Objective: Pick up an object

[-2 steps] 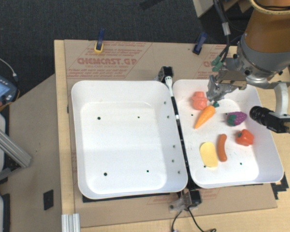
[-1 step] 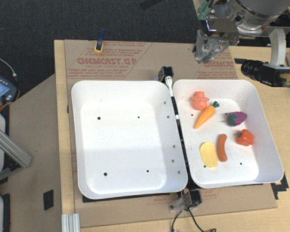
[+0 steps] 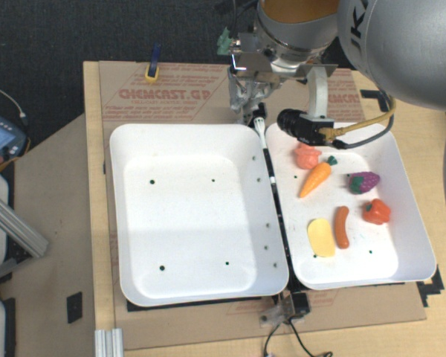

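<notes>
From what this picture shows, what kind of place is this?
Probably a robotics lab test bench, not a kitchen: two white bins sit on a cardboard sheet, the toy carrot and other toy food are plastic, and cables lie loose.

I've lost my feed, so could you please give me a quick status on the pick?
Gripper above far rim between bins, holding nothing visible. Toy food, carrot included, all lying in right bin. Nothing blocking.

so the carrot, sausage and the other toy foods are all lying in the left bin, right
Not quite: the carrot, sausage and the other toy foods lie in the right bin, not the left bin. The camera view shows it.
</notes>
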Robot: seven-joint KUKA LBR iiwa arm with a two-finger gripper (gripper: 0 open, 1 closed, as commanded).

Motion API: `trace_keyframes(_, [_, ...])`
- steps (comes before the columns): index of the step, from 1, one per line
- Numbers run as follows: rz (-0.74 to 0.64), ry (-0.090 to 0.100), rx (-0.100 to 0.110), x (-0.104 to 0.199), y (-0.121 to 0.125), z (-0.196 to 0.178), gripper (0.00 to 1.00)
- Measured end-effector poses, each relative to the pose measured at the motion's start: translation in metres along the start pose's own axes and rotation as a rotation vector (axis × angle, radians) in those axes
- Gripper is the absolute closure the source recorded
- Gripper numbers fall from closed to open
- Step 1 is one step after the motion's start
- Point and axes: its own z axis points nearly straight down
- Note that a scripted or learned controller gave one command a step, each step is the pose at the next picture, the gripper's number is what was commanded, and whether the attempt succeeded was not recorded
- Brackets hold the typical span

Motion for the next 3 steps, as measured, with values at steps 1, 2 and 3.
trace_keyframes(1, [-0.002,0.003,-0.018,0.064,0.052,-0.106,1.00])
trace_keyframes(2, [0.003,-0.002,0.002,0.090,0.055,-0.046,1.00])
trace_keyframes(3, [0.002,0.002,-0.012,0.090,0.055,-0.114,1.00])
